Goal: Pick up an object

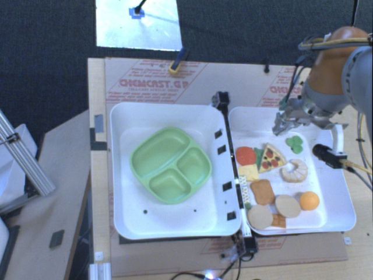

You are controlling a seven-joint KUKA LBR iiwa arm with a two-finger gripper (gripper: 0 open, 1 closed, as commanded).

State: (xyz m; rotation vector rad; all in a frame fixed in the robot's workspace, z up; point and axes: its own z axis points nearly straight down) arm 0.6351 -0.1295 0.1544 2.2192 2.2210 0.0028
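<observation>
Plastic toy food lies in the right bin (341,212), nine pieces in all. One red tomato slice (245,155) sits beside one pizza slice (271,157). One yellow cheese square (249,171) touches them from below. One green leaf piece (295,143) lies further back, alone. One pale shrimp ring (294,170) is right of the pizza. One brown toast piece (262,191) lies under the cheese. Two round tan cookies (287,206) lie near the front edge, one left of the other, with a small brown cracker (278,220) between them. One orange ball (309,200) sits just right of the cookies.

One green tray (170,164) with three parts lies in the left bin (125,214). Both bins are white and stand side by side on a board (152,81) with red writing. The board rests on a tan bench (64,156). A shiny square plate (138,16) lies behind on dark carpet. A metal bar (23,156) leans at the left.

One arm (338,57), grey with orange, comes in from the right. Its gripper (284,127) points down over the back of the right bin, just behind the leaf piece. It holds no food. I cannot tell how wide it is.
</observation>
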